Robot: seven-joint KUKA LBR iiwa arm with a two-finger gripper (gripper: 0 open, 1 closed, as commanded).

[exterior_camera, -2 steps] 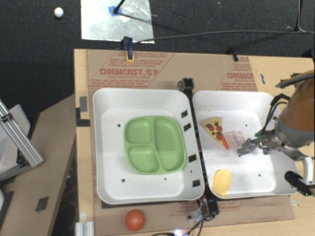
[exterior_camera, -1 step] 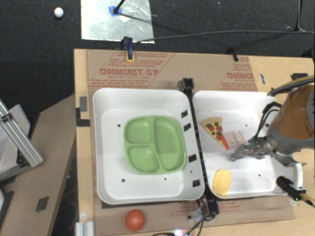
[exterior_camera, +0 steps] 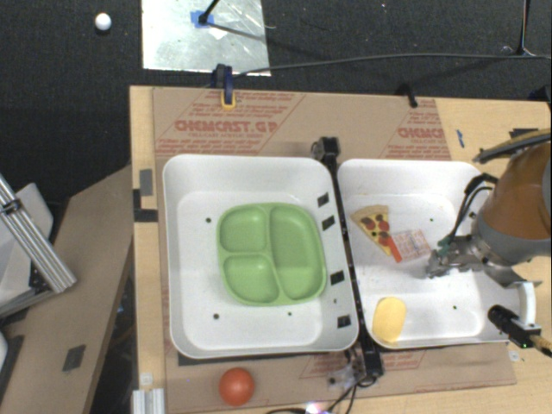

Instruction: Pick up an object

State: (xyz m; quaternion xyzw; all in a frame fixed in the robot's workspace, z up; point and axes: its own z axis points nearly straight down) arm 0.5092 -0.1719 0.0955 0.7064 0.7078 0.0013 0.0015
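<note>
The right bin (exterior_camera: 405, 179) holds a toy pizza slice (exterior_camera: 373, 222), a red and clear wrapped item (exterior_camera: 408, 245) just right of it, and a yellow oval toy (exterior_camera: 389, 318) near the front left corner. My gripper (exterior_camera: 435, 268) hangs low over the right bin's right half, just right of the wrapped item and apart from it. Nothing shows between its fingers. The arm with its orange band (exterior_camera: 524, 201) comes in from the right.
The left bin (exterior_camera: 194, 184) holds a green divided plate (exterior_camera: 271, 254). A red ball (exterior_camera: 236, 385) lies on the bench in front of the left bin. Black clips line the wall between the bins. A cable crosses the back.
</note>
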